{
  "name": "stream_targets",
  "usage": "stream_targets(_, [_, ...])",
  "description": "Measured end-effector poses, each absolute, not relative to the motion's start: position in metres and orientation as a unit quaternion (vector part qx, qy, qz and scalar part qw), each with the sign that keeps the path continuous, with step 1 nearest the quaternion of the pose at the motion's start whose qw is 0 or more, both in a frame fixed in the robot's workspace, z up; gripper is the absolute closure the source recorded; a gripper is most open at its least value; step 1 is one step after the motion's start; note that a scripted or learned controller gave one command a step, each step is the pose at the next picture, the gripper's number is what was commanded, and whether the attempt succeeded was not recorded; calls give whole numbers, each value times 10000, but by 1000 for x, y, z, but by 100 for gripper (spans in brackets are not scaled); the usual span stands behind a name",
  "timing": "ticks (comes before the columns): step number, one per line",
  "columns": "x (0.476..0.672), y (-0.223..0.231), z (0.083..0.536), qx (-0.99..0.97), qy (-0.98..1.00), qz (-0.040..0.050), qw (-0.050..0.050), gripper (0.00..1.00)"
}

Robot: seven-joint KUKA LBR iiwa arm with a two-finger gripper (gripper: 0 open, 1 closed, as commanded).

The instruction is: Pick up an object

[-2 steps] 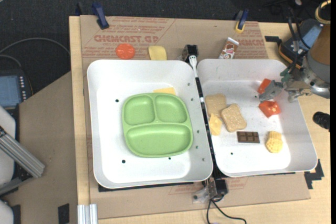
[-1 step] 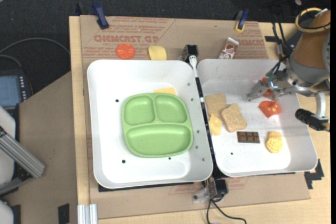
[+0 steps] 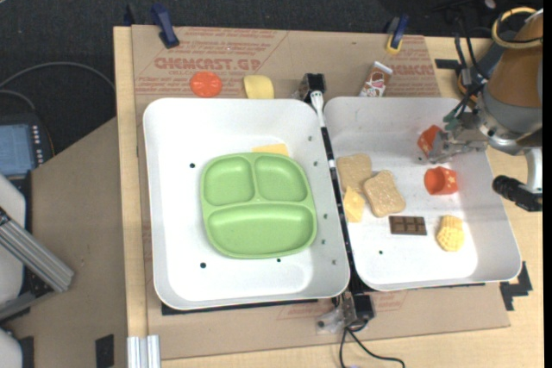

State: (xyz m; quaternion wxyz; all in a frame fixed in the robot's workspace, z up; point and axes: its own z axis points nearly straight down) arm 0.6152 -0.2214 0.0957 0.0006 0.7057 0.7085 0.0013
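**Two bins, and the gripper low over the right one**

You had the gripper [image 3: 438,144] down in the right bin [image 3: 487,258], near its far side. A small red-orange piece [image 3: 429,138] sat right at the fingertips; you could not tell whether it was pinched between them or only touching, nor how wide the fingers stood.

Just below the gripper, apart from it, lay a red cup-like toy [image 3: 441,180]. Nearer you in the same bin were a chocolate bar piece [image 3: 407,226] and a yellow corn-like toy [image 3: 449,233]. By the bin's left wall lay a cracker [image 3: 354,167], a slice of toast [image 3: 384,193] and a yellow wedge [image 3: 354,206], close together.

The left bin [image 3: 172,185] held a green divided plate [image 3: 257,205] with a pale yellow slice [image 3: 272,150] at its far edge.
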Motion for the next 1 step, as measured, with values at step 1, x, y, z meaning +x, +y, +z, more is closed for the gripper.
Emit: stream_targets(1, [615, -219, 95, 7052, 7090, 23, -24, 0])
